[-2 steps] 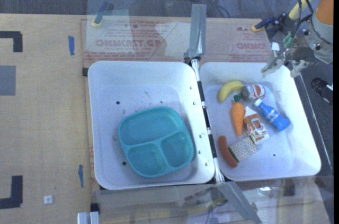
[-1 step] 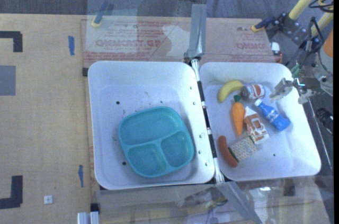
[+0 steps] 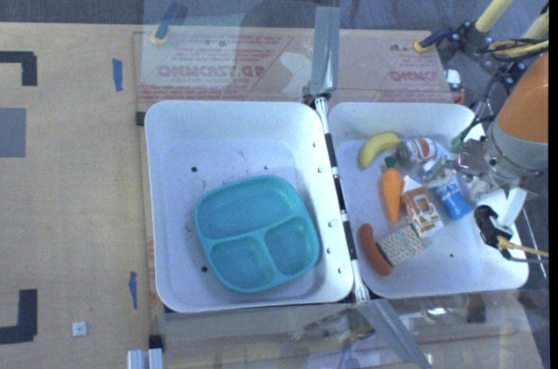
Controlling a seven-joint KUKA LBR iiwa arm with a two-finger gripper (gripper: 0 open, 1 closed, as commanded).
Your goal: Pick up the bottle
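- Left bin point(image 3: 166, 140) is holding a teal divided plate point(image 3: 256, 233).
- Right bin point(image 3: 436, 267) is holding a banana point(image 3: 377, 147), carrot point(image 3: 392, 193), sausage point(image 3: 375, 249) — and the bottle point(image 3: 450, 194), lying centre-right.
- Gripper point(image 3: 460, 156) is hovering above the bottle.

Pale wooden bench point(image 3: 70, 184) — two shallow white bins side by side, left bin point(image 3: 174, 132), right bin point(image 3: 453, 267).

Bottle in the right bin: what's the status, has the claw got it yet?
Claw low over right bin, grip unclear. Bottle, blue cap, lying just beneath it. Banana, carrot, small carton crowded close alongside.
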